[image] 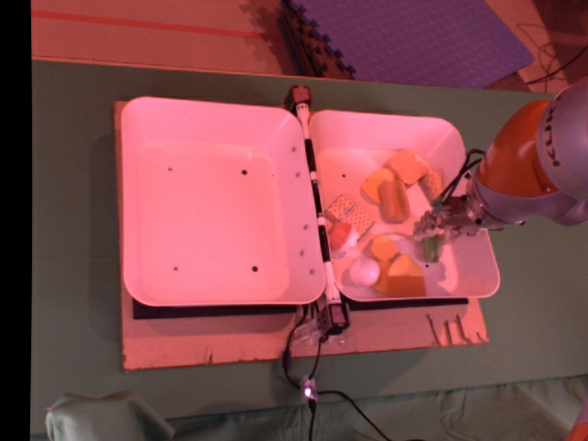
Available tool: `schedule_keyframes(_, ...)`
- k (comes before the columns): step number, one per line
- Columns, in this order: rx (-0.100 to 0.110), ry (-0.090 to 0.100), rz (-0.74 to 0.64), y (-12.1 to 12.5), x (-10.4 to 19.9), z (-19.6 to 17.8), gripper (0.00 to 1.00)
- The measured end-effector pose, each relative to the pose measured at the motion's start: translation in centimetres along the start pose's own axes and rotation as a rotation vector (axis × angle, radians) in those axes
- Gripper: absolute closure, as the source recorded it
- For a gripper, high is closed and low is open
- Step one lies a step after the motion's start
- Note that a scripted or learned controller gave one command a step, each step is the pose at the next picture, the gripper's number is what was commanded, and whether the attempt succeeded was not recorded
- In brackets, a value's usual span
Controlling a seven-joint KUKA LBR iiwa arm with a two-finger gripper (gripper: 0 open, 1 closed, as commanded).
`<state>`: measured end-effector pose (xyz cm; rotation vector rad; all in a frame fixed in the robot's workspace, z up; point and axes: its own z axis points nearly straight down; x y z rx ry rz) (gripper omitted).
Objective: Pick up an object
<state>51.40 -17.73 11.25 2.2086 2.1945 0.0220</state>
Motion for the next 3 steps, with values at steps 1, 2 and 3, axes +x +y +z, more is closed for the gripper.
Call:
schedule_keyframes(1, 0.021, 0.005, -0.004, 0.3, -0.6, -4.7, 1.00)
schedule_keyframes(2, 0.018, 0.005, -0.005, 1.0, 0.1, -10.6, 1.00)
schedule_keyframes(3, 0.018, 0.005, -0.005, 1.8, 0.2, -17.1, 1.00)
